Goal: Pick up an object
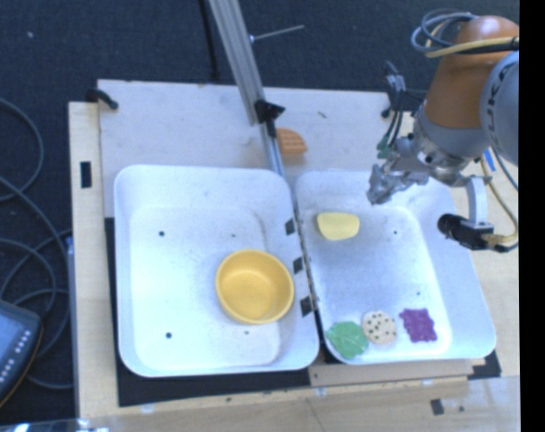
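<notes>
My gripper [381, 190] hangs over the back of the right bin [452, 277], a little right of a pale yellow lump [338, 226] and apart from it. Nothing shows between its fingertips. Along the right bin's front edge lie a green piece [347, 337], a speckled cookie [378, 328] and a purple piece [419, 324]. A yellow bowl [254, 285] sits upright in the left bin [164, 259].
A slanted metal post [245, 70] rises from the bench behind the bins, with an orange object [291, 142] at its foot. A black cable fitting [461, 229] sticks out beside the right bin's far right wall.
</notes>
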{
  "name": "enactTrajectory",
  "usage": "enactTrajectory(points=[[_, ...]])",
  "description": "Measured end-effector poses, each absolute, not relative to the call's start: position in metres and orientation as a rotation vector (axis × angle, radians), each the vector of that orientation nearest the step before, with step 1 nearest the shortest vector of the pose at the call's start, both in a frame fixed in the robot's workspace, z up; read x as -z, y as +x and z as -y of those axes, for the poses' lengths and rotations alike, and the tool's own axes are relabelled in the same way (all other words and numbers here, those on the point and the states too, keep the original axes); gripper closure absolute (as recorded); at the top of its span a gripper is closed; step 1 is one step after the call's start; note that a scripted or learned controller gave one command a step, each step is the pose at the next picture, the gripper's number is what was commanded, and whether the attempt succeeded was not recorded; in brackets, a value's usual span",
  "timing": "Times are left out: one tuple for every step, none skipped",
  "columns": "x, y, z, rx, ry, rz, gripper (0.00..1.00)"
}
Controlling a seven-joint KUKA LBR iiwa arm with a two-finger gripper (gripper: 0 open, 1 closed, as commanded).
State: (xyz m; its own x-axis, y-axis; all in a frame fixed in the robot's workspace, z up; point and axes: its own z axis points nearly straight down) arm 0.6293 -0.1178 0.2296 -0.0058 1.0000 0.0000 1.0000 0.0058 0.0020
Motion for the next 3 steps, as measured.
enactTrajectory(points=[[-0.239,0.623,0.057,-0.004,2.212,-2.231,1.0],[-0.232,0.617,0.01,-0.001,2.215,-2.229,1.0],[-0.237,0.611,-0.049,-0.003,2.213,-2.233,1.0]])
